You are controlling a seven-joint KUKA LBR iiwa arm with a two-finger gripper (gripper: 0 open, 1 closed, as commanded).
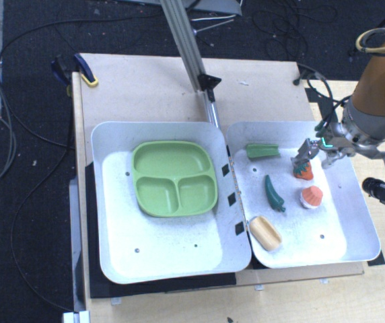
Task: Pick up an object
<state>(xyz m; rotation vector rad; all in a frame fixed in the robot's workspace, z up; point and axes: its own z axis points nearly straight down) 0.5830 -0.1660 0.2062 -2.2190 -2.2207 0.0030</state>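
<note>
Orange toy (304, 172) sits directly under the hand (305, 155).

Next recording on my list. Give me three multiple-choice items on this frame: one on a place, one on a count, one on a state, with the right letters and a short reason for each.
1. Where is the green divided plate?
A. In the left bin
B. In the right bin
C. On the bare bench

2. How many loose items lie in the right bin?
A. Two
B. Five
C. Eight

3. Where is the gripper now?
A. Over the left bin
B. Low in the right bin, at the orange-red item
C. Outside both bins

Key: 1 A, the plate rests in the left bin. 2 B, there are a green wedge, a dark green pepper, an orange-red item, a red-and-white item and a bread roll. 3 B, the gripper sits right above the orange-red item.
</note>
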